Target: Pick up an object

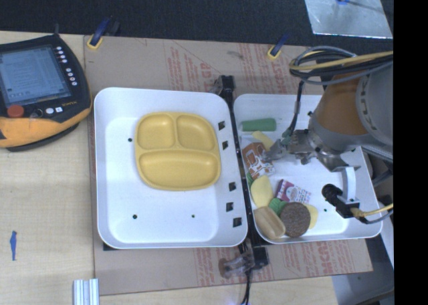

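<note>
The worktop (53, 196) is pale wood with a cardboard sheet (167, 49) under two glossy white bins. The left bin (114, 217) holds a smooth yellow three-section plate (177, 150). The right bin (364, 230) holds small items along its left side: a green bar (258, 124), a brown printed packet (254, 158), a yellow oval piece (261, 190), a tan bun (269, 223), a dark round disc (294, 219) and a red-and-white packet (292, 192). The metal gripper (279, 150) sits just right of the brown packet; whether the jaws are apart cannot be told.
</note>
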Robot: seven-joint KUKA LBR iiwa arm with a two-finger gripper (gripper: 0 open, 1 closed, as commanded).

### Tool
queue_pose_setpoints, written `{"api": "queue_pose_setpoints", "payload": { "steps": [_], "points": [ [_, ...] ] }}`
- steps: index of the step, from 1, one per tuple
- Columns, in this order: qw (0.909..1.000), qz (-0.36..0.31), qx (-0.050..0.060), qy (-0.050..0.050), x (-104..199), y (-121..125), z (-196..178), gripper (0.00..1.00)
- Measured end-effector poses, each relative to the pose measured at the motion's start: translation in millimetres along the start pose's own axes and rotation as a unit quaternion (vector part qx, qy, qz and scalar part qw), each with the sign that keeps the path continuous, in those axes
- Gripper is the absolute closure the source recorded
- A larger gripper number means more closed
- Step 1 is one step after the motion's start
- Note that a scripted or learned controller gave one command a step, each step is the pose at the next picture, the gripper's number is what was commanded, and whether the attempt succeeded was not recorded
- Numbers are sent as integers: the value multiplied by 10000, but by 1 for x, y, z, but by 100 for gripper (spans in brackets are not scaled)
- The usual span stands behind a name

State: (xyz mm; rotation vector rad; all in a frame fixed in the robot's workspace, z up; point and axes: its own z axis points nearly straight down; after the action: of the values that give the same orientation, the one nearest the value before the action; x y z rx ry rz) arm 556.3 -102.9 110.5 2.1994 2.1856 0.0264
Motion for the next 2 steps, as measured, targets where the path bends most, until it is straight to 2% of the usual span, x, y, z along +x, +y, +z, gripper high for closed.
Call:
{"api": "queue_pose_setpoints", "payload": {
  "steps": [1,2],
  "points": [
    [9997,4,246,84,-76,-85,17,0],
    [9998,-77,185,75,-2,7,18,0]
  ]
}}
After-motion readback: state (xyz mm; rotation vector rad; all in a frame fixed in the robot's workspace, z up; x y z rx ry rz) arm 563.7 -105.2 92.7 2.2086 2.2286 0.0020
